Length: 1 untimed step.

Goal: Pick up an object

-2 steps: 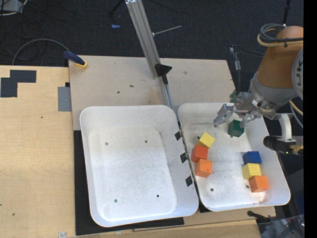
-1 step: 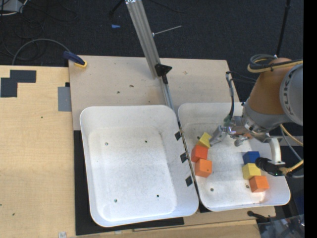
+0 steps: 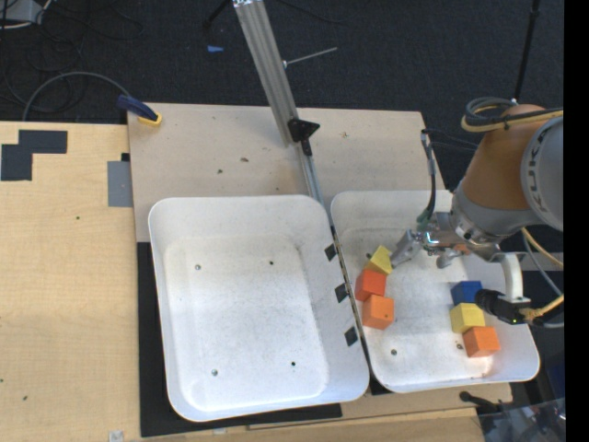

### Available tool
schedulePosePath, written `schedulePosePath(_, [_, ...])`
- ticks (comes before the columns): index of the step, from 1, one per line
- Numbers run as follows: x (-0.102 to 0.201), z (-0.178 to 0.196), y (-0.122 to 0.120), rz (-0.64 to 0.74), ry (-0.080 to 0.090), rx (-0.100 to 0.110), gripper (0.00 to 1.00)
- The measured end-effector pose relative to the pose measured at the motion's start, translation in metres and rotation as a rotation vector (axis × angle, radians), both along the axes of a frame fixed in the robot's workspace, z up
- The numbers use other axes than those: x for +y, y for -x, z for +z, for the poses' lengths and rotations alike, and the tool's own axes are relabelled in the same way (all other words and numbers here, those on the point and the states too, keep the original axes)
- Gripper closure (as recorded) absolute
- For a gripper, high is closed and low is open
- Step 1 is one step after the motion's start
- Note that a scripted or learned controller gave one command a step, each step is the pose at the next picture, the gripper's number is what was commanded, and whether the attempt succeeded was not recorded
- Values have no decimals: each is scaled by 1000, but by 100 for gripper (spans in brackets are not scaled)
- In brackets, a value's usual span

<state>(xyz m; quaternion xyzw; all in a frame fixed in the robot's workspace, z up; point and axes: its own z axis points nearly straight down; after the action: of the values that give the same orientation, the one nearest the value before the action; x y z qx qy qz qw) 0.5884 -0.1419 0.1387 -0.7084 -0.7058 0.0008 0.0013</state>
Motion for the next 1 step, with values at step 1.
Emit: schedulePosePath(1, [27, -18, -12, 2, 4, -28, 0])
